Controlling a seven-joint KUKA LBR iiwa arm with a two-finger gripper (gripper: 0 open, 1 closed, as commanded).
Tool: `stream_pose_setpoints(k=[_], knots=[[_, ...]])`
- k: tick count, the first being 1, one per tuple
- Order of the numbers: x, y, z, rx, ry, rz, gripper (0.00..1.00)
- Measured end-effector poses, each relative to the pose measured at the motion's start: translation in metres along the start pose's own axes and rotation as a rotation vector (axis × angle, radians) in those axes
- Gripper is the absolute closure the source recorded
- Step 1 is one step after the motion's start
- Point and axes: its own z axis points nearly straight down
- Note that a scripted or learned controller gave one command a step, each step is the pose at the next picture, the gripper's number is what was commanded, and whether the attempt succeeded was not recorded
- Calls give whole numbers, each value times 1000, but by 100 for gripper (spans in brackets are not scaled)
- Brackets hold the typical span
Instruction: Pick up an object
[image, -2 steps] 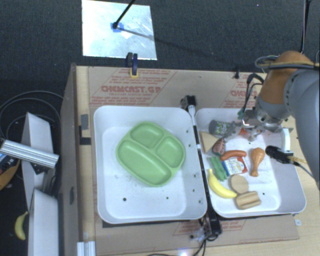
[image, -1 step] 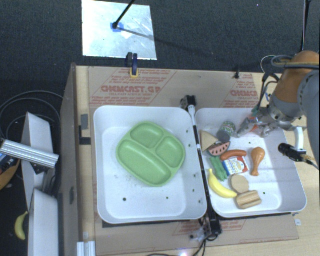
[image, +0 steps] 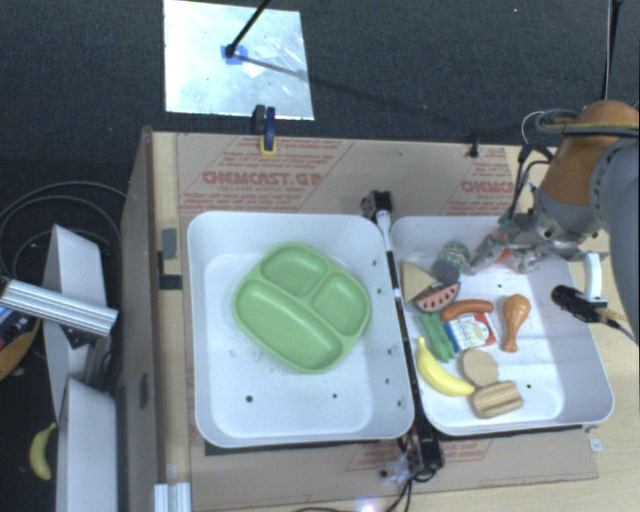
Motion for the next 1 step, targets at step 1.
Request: stream_pose_setpoints(k=[1], knots=[[-8,0,1,0,5,0,0]])
